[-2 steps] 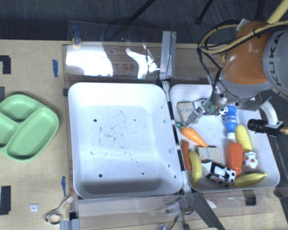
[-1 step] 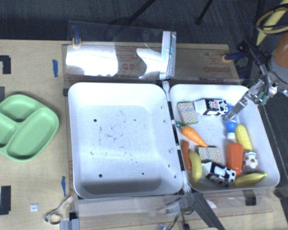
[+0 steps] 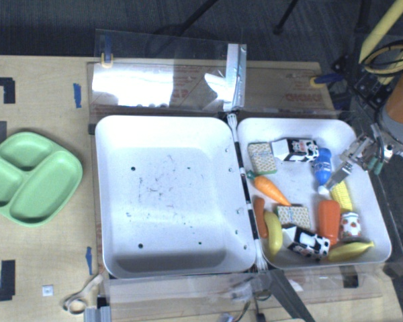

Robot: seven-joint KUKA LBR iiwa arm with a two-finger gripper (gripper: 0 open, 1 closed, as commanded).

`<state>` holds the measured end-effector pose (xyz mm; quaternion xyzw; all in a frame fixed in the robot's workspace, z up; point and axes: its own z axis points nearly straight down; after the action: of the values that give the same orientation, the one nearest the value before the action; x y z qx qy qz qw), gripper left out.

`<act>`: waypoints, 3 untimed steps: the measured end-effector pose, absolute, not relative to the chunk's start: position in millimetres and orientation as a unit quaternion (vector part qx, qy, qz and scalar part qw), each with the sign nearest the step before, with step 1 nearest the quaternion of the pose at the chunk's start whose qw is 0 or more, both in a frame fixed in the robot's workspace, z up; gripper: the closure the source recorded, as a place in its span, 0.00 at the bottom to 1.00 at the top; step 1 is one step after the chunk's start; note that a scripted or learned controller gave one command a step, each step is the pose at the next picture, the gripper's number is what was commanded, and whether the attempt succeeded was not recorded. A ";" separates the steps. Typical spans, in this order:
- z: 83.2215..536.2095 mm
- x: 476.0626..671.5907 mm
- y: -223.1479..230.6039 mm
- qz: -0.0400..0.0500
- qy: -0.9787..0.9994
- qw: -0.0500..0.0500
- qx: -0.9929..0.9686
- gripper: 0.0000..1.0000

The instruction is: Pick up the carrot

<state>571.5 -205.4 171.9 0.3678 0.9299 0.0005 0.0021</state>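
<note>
2 white bins (image 3: pixel 164 139) sit side by side on the tabletop (image 3: pixel 40 92); the carrot (image 3: pixel 270 189) lies at the right bin's left side, crowded by a banana (image 3: pixel 273 232) and small packets. Gripper (image 3: pixel 360 154) hovers at that bin's right edge, well apart; whether the jaws are spread I cannot tell, and I judge the crowding could make them catch a neighbour instead.

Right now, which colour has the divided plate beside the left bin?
Light green. The divided plate lies on the bench, seen clearly in the camera view.

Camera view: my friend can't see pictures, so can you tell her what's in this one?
A robot's gripper hovers at the right rim of a white bin full of toy food, with an orange carrot lying near the bin's left side, untouched. A second white bin sits to its left, and a green divided plate rests on the bench beside that.
</note>
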 end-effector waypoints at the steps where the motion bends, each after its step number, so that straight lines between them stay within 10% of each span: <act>1: 142.9 574.6 -208.6 0.001 0.966 0.002 0.259 0.00; 3: 158.9 577.4 -222.6 0.000 0.994 0.003 -0.112 0.00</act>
<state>577.4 -222.6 158.9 -0.1120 0.9937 0.0004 0.0030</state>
